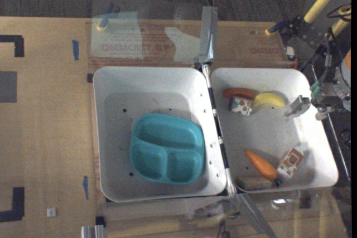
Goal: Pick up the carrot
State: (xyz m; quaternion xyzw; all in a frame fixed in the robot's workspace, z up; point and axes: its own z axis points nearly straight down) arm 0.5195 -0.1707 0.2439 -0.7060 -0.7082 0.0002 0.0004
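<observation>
You're seeing the carrot (261, 164) lying ungrasped in the right bin (312, 175), gripper (298, 105) hovering well apart, jaws' state unreadable.

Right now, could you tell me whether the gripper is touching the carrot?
Apart. The camera view shows the gripper near the right bin's upper right, beside the banana, with bare white floor between it and the carrot lower down.

one fixed camera looks down at a slant over both white bins (111, 86) from above.
</observation>
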